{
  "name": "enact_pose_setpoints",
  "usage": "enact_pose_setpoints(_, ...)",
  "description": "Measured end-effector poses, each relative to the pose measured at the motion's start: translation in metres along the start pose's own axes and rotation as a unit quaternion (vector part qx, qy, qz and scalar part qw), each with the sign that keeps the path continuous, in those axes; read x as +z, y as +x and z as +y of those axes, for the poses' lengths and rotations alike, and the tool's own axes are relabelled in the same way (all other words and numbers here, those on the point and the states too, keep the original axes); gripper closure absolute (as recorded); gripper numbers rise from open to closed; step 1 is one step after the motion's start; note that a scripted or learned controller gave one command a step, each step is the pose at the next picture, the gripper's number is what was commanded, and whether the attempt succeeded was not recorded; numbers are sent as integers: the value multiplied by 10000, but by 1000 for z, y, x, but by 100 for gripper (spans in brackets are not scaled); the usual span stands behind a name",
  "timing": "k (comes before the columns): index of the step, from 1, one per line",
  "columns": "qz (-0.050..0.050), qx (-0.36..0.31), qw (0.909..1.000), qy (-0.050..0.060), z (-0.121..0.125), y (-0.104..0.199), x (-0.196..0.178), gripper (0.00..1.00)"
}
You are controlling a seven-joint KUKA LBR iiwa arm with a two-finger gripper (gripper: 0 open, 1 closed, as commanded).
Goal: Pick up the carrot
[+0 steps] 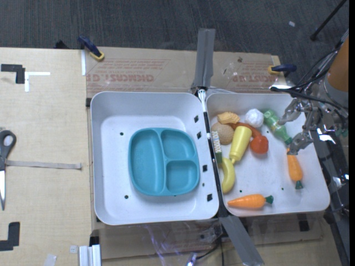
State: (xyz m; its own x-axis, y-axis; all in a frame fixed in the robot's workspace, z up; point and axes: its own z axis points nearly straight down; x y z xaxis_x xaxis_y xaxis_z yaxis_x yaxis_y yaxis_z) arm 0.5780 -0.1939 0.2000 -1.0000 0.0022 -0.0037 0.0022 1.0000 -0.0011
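Two carrots lie in the right bin (310, 204): one carrot (249, 201) flat along the front wall, a second carrot (294, 169) near the right wall. Toward the bin's left wall crowd a banana (226, 174), yellow bottle (240, 143), tomato (259, 143), bread roll (223, 132) and green bottle (275, 124). The gripper (297, 127), fingers spread wide and holding nothing, hovers just above the second carrot's orange tip. The left bin (111, 204) holds a teal divided plate (164, 161).

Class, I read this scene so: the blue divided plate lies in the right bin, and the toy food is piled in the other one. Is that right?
Not quite. The camera view shows the blue divided plate in the left bin, not the right. The toy food, including two carrots, is in the right bin.
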Motion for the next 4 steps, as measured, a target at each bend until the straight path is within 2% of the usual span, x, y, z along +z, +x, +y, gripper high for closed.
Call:
enact_pose_setpoints(1, -5, -107, 9999, 3, -25, 18, 107, 0)
enact_pose_setpoints(2, -36, -134, 9999, 14, -24, 15, 96, 100)
enact_pose_setpoints(3, -34, -134, 9999, 12, -23, 15, 96, 0)
enact_pose_setpoints(4, -11, -1249, 9922, 3, -28, 33, 106, 0)
